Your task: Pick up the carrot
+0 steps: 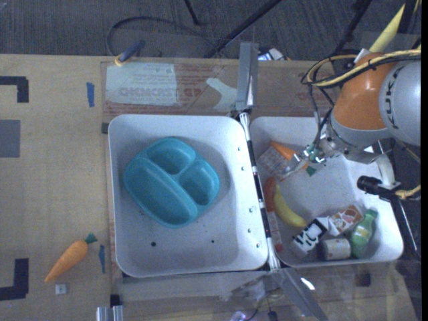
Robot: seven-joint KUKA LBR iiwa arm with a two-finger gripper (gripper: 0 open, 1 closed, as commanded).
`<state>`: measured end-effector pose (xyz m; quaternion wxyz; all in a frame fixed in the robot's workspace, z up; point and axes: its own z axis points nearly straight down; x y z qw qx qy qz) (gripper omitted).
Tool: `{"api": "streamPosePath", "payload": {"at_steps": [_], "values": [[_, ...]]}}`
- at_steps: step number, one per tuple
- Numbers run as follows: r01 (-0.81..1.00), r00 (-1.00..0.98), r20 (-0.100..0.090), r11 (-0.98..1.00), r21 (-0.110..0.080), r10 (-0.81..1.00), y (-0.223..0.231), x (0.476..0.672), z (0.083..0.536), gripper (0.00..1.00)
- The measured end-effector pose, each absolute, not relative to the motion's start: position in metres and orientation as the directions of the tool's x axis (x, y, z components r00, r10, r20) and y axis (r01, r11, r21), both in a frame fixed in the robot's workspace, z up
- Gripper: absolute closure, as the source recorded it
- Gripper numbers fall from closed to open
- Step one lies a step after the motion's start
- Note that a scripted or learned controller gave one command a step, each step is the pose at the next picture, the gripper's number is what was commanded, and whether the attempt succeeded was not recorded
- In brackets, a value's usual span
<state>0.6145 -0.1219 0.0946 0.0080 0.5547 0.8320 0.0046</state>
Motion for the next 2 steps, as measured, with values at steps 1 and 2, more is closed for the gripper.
{"api": "streamPosePath", "payload": {"at_steps": [1,2], "values": [[0.925,-0.379,-0.009,0.38,0.021,0.925,-0.124,0.615,0.106,1.0],[0.941,-0.339,-0.001,0.339,0.003,0.941,-0.052,0.637,0.236,1.0]]}}
